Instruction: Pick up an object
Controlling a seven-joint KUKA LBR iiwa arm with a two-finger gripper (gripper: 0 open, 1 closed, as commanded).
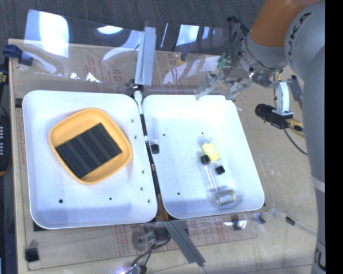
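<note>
In the right bin (177,201) lies a clear slim tube (211,176) with a yellow piece (210,151) at its far end and a shiny metal cap (224,197) at its near end. Two small black bits (219,169) sit against the tube. Another small black piece (154,148) rests near the bin's left wall. My gripper (218,89) hangs over the far rim of the right bin, well behind the tube. It is open, its two pale fingers (203,90) spread with nothing between them.
The left bin (40,204) holds an orange dish (66,127) with a black ridged pad (90,148) lying in it. A grey metal bar (144,56) stands upright behind the gap between the bins. The arm's orange band (274,13) is at the top right.
</note>
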